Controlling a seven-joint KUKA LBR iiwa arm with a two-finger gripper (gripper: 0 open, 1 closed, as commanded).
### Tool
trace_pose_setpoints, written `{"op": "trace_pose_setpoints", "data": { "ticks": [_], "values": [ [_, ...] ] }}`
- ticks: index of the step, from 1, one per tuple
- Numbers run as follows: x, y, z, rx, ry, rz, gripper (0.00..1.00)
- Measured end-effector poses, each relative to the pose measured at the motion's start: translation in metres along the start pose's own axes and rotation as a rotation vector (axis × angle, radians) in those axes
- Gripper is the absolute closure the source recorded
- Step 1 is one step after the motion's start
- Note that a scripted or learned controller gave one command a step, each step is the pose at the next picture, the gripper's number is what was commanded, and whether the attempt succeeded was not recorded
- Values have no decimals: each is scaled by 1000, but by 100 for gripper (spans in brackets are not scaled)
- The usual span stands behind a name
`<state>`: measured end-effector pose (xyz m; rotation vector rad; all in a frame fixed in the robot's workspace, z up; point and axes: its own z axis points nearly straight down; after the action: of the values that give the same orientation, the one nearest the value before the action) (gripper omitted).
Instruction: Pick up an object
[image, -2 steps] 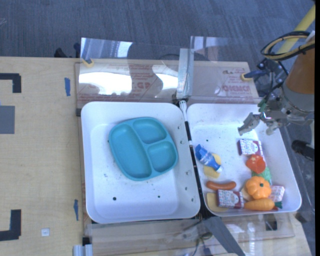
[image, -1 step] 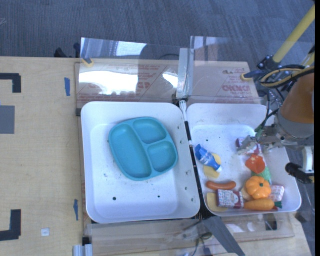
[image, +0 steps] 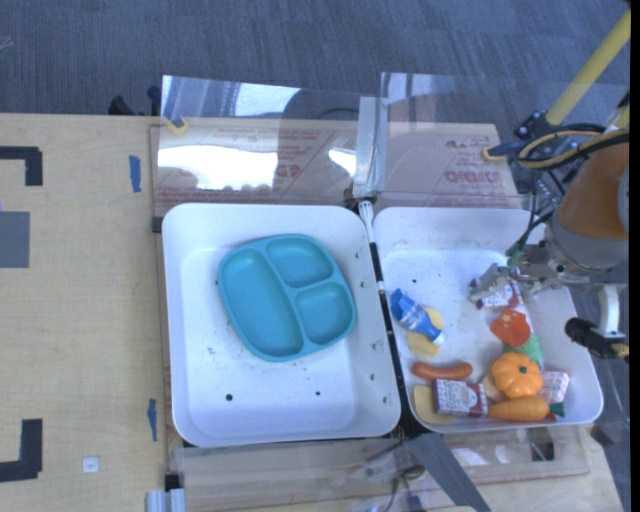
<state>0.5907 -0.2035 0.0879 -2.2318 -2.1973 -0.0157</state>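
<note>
claw: in right bin, over its middle, state cannot be told | toys: pumpkin, sausage, carrot at near side of the right bin | left bin: blue plate

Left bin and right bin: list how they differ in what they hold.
The left bin holds one thing, a blue divided plate; the right bin holds many small toy foods, such as an orange pumpkin and a sausage. The plate sits near the left bin's middle; the right bin's items crowd its near end. The gripper hangs over the right bin, not the left. Both are shallow, white and speckled.
</note>
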Motion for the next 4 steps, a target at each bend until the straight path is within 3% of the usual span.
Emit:
{"op": "trace_pose_setpoints", "data": {
  "ticks": [1,2,3,4],
  "values": [
    [1,1,-7,0,1,-2,100],
    [62,38,3,-5,-13,50,100],
    [130,36,-97,-4,-12,-21,100],
    [95,11,-84,9,-13,151,100]
  ]
}}
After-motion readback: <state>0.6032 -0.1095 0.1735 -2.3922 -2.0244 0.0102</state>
